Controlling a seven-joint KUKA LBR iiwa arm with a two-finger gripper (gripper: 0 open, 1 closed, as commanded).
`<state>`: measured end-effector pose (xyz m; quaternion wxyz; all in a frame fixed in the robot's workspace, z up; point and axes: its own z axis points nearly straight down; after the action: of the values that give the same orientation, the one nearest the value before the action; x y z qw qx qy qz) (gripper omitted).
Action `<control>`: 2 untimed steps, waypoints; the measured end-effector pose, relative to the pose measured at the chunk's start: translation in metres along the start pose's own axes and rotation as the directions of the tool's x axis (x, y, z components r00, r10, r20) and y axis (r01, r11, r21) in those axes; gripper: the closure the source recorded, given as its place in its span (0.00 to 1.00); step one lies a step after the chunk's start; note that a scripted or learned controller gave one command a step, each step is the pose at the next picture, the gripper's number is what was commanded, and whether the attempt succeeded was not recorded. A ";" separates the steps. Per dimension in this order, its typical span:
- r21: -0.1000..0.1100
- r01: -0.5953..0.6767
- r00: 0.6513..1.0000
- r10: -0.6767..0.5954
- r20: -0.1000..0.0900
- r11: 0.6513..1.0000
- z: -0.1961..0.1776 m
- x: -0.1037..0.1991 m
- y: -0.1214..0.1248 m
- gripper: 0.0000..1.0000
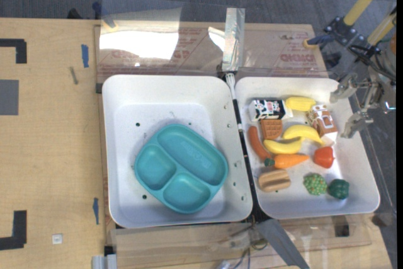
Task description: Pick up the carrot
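The carrot is orange with a small green top on its left end. It lies flat in the middle of the right bin, just below a yellow banana and left of a red tomato. My gripper hovers over the bin's right rim, up and to the right of the carrot and well clear of it. Its two fingers stand apart, open, with nothing between them.
The right bin also holds a red sausage, a hot dog bun, broccoli, a green pepper, a milk carton and a waffle. A teal divided plate lies in the left bin.
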<state>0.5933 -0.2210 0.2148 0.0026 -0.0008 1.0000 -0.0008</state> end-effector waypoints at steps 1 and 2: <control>-0.002 0.028 1.000 -0.028 -0.004 1.000 0.026 0.096 0.048 0.00; -0.002 0.019 1.000 -0.019 0.006 1.000 0.125 0.086 0.122 0.00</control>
<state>0.5073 -0.0995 0.0888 0.0055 -0.0104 0.9999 0.0000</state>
